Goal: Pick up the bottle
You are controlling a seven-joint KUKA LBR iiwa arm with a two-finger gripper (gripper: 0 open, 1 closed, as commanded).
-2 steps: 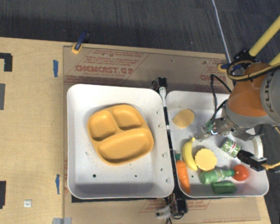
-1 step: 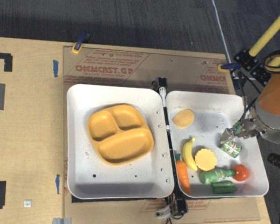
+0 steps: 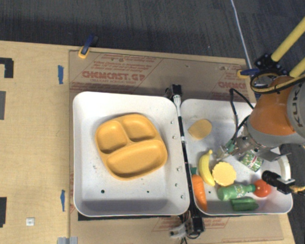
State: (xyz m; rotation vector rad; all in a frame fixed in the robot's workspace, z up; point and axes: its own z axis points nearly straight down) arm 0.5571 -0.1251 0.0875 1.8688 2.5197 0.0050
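Camera view, bottle: the green bottle (image 3: 235,191) lay on its side in the right bin (image 3: 222,113), toward the bin's 5 o'clock corner, cap end pointing to 3 o'clock.
Camera view, neighbours: a yellow round piece (image 3: 224,174) touched the bottle at its 11 o'clock, a dark green piece (image 3: 243,204) lay just beside it at 6 o'clock, a red tomato (image 3: 261,188) sat at its cap end, and a carrot (image 3: 199,191) and a banana (image 3: 206,167) lay to 9 o'clock.
Camera view, gripper: the gripper (image 3: 231,149) hung above the bin at the bottle's 12 o'clock, apart from it; whether it was spread or pressed together could not be told.
Camera view, risk: the crowding would likely make a descent catch the yellow piece or the tomato instead, or push the bottle against the bin wall.
Camera view, risk of slip: a round bottle lying flat would probably roll out of a pinch taken off its middle.
Camera view, left bin: the left bin (image 3: 85,141) held a yellow divided plate (image 3: 131,145), well apart from the work.
Camera view, hidden: the arm's orange band (image 3: 271,116) and grey wrist covered the right bin's 3 o'clock side; the gripper's tips were lost in wiring and a green board.
Camera view, unclear: the pale disc (image 3: 200,128) at 11 o'clock in the right bin was too blurred to name.
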